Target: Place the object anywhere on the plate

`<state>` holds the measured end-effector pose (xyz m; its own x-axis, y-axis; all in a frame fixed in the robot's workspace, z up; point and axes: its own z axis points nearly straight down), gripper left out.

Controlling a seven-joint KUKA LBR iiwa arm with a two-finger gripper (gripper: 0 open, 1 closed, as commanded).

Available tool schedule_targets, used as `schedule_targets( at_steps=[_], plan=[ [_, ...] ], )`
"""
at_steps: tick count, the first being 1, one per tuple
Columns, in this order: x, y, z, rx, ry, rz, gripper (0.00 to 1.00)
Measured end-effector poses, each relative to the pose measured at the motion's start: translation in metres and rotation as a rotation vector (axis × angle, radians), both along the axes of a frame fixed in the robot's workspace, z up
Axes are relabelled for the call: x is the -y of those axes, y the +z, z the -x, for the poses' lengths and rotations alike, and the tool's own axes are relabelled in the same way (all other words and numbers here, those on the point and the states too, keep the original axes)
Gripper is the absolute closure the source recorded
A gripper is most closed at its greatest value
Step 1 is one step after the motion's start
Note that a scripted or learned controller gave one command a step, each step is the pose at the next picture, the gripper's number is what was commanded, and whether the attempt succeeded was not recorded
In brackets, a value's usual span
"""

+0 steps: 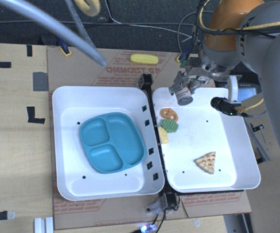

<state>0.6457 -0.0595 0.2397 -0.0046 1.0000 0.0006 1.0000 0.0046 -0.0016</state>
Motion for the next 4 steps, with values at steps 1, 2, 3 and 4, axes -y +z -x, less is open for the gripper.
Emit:
schedule_targets(
  at_steps=[1,2,3,4],
  plan=[
    [-0.036,-0.008,0.036,-0.003,-0.001,0.001,1.0],
    [-0.083,-0.001,0.062,-0.002,0.001,-0.001,1.0],
    [-0.128,0.002,0.092,-0.002,0.001,0.0,1.0],
    [-0.173,-0.005,0.112,-0.003,0.001,0.001,1.0]
  ],
)
